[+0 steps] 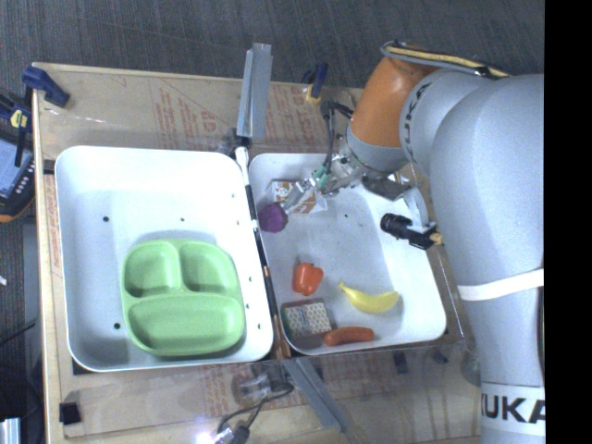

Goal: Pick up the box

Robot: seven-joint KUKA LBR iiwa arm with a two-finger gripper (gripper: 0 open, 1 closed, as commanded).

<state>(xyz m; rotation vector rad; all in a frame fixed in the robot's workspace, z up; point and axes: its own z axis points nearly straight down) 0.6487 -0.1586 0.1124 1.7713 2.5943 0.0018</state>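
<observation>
**Asker:** What is closest to the lens?

**Me:** My own arm (490,202), the grey bulk coming in from 3 o'clock. It ends in my claw (326,178) over the right bin (421,317).

**Asker:** And the box?

**Me:** The box (296,195) lies towards 11 o'clock in that bin, near the far wall. My claw is just beside it at its 2 o'clock, perhaps touching its edge. It is too small and blurred here to be sure.

**Asker:** Open or closed?

**Me:** I cannot tell, and I see nothing held. I judge this to be the approach step, with the grasp not yet made.

**Asker:** What does the next move call for?

**Me:** Centring over the box, coming down squarely and closing on it. It looks flat and light, so it may slide instead of seating.

**Asker:** Anything in the way?

**Me:** A purple ball (272,216) sits just beside the box at its 7 o'clock, against the bin wall, and could get nudged. The rest is well apart: a pepper (308,277) near the middle, a banana (370,298) at 5 o'clock, a sausage (349,336) at 6, and a gridded block (307,318) at 7. The left bin (92,183) holds a green tray (182,296). Both bins sit on the tabletop (139,100).
</observation>
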